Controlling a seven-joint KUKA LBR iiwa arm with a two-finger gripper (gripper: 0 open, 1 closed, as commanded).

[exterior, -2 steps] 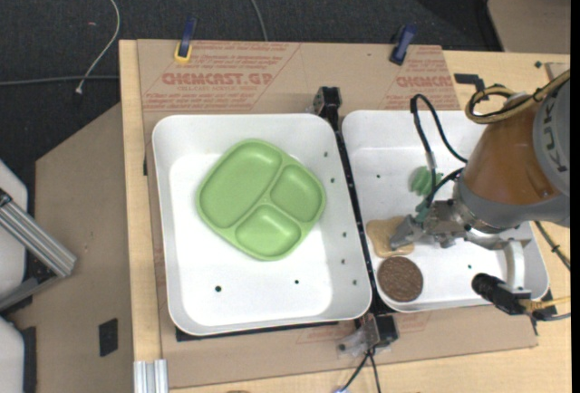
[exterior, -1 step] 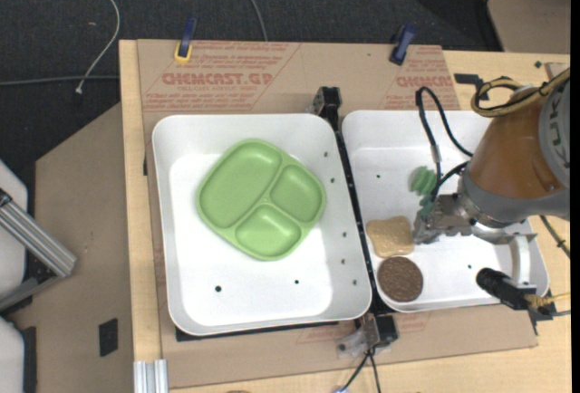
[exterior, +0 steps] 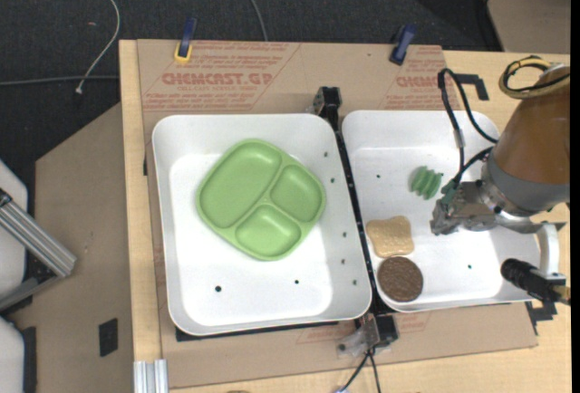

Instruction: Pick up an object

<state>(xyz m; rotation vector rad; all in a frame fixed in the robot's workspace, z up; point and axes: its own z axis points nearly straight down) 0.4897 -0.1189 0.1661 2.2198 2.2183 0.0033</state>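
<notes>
A: Bench [exterior: 231,79]: cardboard-topped, printed red, two blue clamps at its far edge; dark carpet and loose cables beyond.

B: Bins?

A: Left bin [exterior: 172,165]: one green divided plate [exterior: 261,198], tilted diagonally. Right bin [exterior: 385,133]: three items. Brown round piece [exterior: 400,278] at the near edge; tan slice [exterior: 391,236] just behind it, touching; green piece [exterior: 424,182] farther back, apart from both.

B: Arm?

A: Arm [exterior: 535,142] over the right bin's right side. Gripper [exterior: 446,215] low, just right of the slice, near the green piece. Opening: cannot tell. Nothing visibly held.
</notes>
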